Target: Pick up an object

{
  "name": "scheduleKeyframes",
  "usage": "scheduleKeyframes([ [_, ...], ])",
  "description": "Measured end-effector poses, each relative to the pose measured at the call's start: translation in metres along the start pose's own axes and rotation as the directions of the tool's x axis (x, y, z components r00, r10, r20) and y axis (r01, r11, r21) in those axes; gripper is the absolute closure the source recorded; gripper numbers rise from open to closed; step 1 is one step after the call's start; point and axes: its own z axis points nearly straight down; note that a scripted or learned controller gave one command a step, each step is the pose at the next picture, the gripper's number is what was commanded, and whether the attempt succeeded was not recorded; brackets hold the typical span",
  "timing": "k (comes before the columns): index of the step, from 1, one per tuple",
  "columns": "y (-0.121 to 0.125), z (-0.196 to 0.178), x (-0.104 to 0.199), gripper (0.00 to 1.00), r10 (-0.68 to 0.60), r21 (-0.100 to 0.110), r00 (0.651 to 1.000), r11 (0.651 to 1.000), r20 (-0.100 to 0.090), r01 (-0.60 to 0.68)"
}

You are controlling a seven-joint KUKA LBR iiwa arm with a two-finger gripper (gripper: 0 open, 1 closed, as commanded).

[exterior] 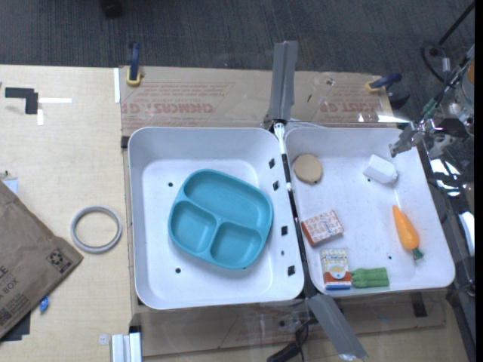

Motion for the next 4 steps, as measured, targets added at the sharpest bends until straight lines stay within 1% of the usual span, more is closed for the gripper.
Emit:
scheduleKeyframes([
  [1,-0.027,0.119,0.002,0.0,0.088,0.005,0.996,0.996,-0.009,-0.088],
  [2,-0.089,0.138,0.008,0.0,0.057,0.004,0.998,0.998,-0.008,-0.057],
  [3,-0.088,0.129,0.006,1.0,0.061,0.0,0.998,0.998,-0.003,-0.061],
  [4,-0.058,0.04,0.057,1.0,0.047,-0.002,0.999,0.999,0.0,-0.047],
])
